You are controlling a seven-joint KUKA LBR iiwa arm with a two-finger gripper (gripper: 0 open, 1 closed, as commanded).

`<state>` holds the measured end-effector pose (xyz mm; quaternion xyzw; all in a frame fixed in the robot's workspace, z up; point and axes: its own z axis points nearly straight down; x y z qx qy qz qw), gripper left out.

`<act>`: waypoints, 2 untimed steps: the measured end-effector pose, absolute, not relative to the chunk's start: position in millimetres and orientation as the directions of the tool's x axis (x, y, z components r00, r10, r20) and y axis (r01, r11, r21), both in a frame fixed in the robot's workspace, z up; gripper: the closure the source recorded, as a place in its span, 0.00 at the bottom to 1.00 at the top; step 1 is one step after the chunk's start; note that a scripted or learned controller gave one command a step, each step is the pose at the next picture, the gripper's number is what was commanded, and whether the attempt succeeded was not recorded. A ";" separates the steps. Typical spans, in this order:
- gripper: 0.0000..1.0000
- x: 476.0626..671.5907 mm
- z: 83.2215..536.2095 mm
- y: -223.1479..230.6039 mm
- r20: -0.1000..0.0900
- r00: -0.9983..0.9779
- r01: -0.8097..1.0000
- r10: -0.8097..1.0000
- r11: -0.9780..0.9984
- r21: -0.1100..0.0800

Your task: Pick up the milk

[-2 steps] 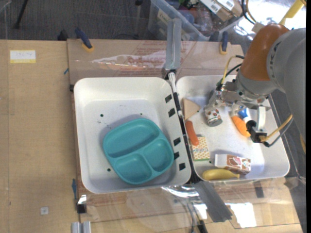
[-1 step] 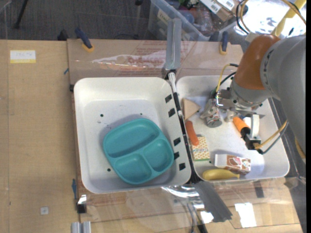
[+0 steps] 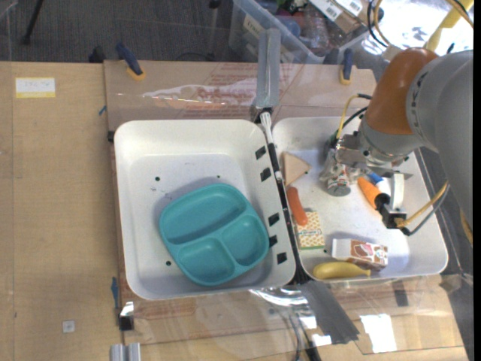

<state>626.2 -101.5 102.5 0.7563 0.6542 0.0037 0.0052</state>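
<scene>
Over the right bin (image 3: 428,250) the grey arm reaches in from the right side, and the gripper (image 3: 338,180) is low in the far half of this bin, close to the floor. From this slant view I cannot tell if the gripper is spread apart or closed together, and nothing can be seen held in it.

The milk (image 3: 361,252) is a small carton, white with a brown and red print. It lies on its side near the front wall of the same bin, apart from the gripper, with bare white floor between them. Just in front of the milk lies a yellow banana (image 3: 340,271), very close to it or touching it. To the left of the milk is a small patterned packet (image 3: 310,232), and above this packet an orange-red stick (image 3: 297,206) lies along the wall between the bins. A tan wedge (image 3: 297,166) lies further back, left of the gripper. An orange object (image 3: 368,189) lies just beside the gripper on its right.

The left bin (image 3: 143,164) holds a teal divided plate (image 3: 214,235), which lies flat towards its front right corner.
</scene>
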 end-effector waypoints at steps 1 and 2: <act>1.00 615.9 202.8 -42.1 0.000 0.272 0.962 0.962 -0.272 0.002; 1.00 519.8 192.8 56.6 -0.001 0.564 0.826 0.826 -0.564 -0.005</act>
